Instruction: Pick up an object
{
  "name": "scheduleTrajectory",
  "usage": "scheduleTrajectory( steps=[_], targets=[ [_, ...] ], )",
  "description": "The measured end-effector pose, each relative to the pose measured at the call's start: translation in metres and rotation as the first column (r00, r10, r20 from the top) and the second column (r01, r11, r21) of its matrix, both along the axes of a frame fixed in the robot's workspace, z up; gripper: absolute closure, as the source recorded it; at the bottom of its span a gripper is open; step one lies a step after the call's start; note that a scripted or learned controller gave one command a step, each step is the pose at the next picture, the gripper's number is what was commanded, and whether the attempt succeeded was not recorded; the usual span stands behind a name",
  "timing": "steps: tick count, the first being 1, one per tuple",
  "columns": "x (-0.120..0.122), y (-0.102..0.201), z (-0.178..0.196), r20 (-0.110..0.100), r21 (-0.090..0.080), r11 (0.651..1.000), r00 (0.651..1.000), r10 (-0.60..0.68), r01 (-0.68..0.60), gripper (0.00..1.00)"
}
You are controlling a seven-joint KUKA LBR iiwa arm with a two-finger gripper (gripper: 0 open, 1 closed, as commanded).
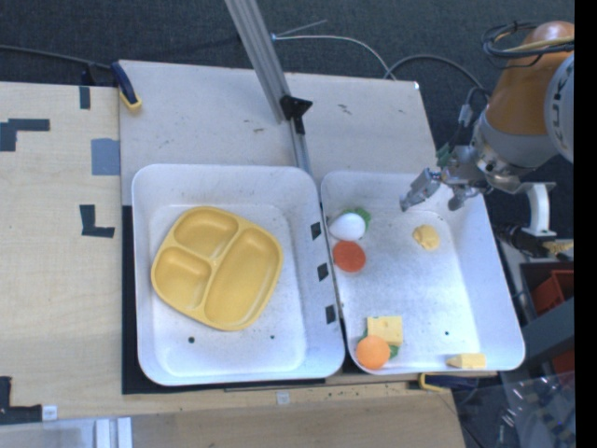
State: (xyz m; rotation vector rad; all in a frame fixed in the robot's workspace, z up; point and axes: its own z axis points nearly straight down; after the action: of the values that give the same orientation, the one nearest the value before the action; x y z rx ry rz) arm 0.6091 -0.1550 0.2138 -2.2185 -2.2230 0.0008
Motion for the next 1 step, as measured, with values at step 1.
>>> scheduleTrajectory(
  steps=[1],
  targets=[
    [0.0004, 0.0011, 0.0098, 0.000, 0.001, 1.000, 1.000, 0.002, -0.002, 1.00]
  ],
)
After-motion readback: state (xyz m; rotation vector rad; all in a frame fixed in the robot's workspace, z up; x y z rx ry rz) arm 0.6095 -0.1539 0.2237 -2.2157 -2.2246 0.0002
